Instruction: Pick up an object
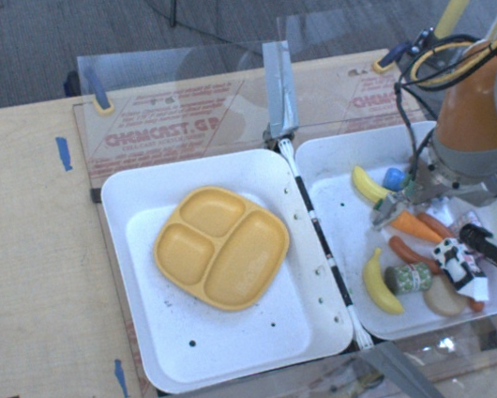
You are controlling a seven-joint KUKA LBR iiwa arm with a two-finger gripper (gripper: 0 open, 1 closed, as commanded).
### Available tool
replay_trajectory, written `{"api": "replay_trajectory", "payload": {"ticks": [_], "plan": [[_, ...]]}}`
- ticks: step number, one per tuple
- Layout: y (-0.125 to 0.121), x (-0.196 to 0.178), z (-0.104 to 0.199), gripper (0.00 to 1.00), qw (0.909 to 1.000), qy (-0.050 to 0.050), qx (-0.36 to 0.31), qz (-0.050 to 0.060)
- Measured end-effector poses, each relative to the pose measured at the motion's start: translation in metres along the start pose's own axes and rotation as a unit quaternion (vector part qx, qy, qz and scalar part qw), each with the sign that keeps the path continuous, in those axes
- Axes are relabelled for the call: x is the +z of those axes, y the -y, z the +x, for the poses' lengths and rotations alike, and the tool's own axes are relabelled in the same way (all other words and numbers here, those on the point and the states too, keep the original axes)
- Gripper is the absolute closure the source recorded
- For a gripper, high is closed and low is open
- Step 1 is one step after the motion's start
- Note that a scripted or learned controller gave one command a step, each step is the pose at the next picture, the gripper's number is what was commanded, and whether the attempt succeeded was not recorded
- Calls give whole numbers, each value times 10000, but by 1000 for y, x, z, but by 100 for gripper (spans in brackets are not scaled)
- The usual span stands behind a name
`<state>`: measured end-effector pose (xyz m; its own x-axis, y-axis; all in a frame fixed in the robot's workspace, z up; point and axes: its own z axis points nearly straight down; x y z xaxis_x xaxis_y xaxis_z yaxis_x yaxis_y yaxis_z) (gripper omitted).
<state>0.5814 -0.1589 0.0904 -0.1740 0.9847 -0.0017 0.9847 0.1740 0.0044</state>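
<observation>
- Two white bins sit before you: the left bin [140, 260] holds a yellow plate [222, 246].
- Your gripper [400, 207] hangs over the carrot [415, 227]; finger state: cannot tell.

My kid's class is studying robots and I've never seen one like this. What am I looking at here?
One camera above a bench looks down at a slant. The grey and orange shape at the right is a robot arm; its gripper is low in the right white bin, beside an orange carrot. Nothing visibly sits between its fingers. That bin also holds two bananas, a small can and a black-and-white cow toy. The left bin holds a yellow divided plate.
</observation>
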Motion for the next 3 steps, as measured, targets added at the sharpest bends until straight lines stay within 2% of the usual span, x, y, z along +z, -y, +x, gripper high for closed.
{"api": "replay_trajectory", "payload": {"ticks": [1,2,3], "plan": [[0,-10,-2,100,10000,12,17,-16],[-60,-137,54,100,9909,1,1349,15],[-92,-91,52,100,9820,2,1891,17]]}}
